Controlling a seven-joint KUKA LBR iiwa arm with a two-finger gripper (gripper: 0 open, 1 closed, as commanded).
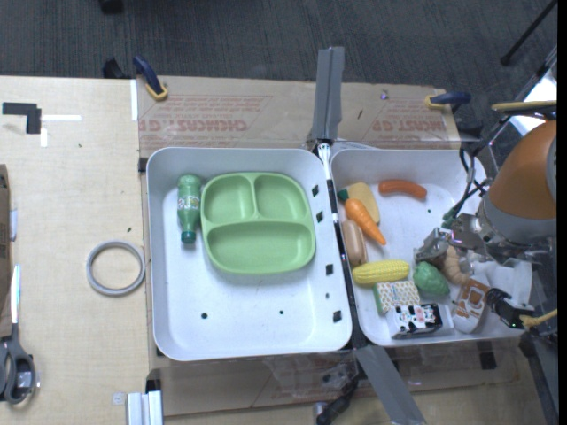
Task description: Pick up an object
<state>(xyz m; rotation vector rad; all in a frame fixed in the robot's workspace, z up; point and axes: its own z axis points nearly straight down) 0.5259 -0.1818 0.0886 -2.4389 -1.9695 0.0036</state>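
Over right bin (390, 153), near its right wall: gripper (446, 240), finger state impossible to tell, low among toys, just beside green vegetable (431, 279). Corn cob (381, 273) further left.

Right bin (403, 155): corn cob (381, 273) lay flat mid-floor; carrot (365, 220) slanted above it; green lump (431, 279) just right of the cob.

desk (71, 193) clutter: tape ring (115, 266), scissors (16, 366) at left edge, blue clamps (151, 76) on cardboard (230, 113).
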